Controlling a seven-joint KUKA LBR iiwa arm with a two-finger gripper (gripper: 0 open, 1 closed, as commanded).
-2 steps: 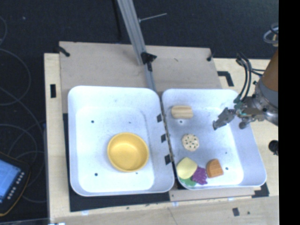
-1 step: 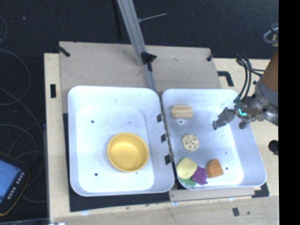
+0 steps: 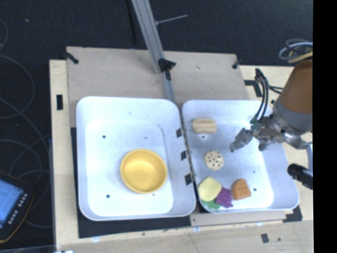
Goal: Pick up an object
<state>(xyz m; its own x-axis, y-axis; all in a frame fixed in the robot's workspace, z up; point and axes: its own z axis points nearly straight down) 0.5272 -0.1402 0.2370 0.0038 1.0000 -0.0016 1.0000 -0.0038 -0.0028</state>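
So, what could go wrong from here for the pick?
1. The hand hangs over bare bin floor in the right bin, beside the cookie, so closing here would probably catch nothing.
2. The yellow piece, purple piece and orange piece crowd the near wall, so a grasp there might catch two.

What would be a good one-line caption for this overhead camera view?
Robot gripper hovering over the right bin of toy food, near a cookie; a yellow bowl sits in the left bin.

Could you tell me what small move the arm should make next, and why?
Probably shift the gripper toward the cookie and lower it: the gripper hangs over bare floor of the right bin, holding nothing, and the cookie lies nearest, apart from the other items.
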